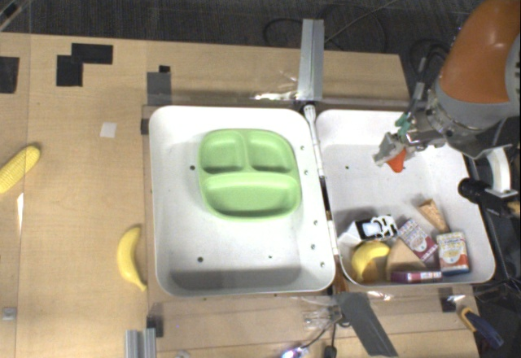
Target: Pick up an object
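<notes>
A small orange object (396, 159) is seen clamped between the fingers of the gripper (393, 151), raised above the right bin (350, 130).

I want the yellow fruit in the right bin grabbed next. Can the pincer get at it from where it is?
Probably yes: the pincer hangs over bare bin floor, and the yellow fruit lies uncovered on top, though packets crowd its right.
</notes>
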`<state>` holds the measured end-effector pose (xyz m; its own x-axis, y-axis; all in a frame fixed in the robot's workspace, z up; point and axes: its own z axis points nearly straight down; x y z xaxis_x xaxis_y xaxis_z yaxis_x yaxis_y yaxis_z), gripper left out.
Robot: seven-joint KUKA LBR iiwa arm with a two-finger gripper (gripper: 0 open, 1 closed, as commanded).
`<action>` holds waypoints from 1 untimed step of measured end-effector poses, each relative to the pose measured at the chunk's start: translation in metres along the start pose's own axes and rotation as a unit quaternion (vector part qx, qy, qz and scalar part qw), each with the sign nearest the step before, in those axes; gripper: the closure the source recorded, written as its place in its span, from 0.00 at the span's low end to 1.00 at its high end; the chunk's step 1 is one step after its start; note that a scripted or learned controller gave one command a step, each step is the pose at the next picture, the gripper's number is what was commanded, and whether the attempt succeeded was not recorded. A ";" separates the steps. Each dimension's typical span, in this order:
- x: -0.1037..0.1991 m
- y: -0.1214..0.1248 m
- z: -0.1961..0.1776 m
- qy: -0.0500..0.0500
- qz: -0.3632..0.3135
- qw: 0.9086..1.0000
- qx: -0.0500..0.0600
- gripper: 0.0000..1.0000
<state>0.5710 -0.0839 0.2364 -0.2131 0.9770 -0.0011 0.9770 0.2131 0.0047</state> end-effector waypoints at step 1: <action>-0.023 -0.030 0.013 0.000 -0.027 1.000 0.001 1.00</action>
